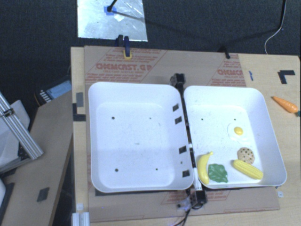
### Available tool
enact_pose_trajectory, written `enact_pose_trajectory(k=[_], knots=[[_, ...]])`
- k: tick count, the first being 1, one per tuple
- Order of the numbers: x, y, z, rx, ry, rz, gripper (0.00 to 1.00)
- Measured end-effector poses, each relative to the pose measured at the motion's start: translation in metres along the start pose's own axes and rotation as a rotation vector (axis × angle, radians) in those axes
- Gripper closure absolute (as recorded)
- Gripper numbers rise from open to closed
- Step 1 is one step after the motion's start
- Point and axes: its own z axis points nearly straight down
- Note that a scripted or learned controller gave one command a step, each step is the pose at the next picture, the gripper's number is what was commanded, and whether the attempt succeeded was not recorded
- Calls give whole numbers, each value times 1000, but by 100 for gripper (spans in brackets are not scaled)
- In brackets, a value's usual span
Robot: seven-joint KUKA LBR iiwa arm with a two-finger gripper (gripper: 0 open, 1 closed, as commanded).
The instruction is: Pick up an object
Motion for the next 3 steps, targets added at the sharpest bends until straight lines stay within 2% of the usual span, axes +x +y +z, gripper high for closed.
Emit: enact_pose_trajectory(k=[3], knots=[[3, 1, -36, -12, -8, -16, 100]])
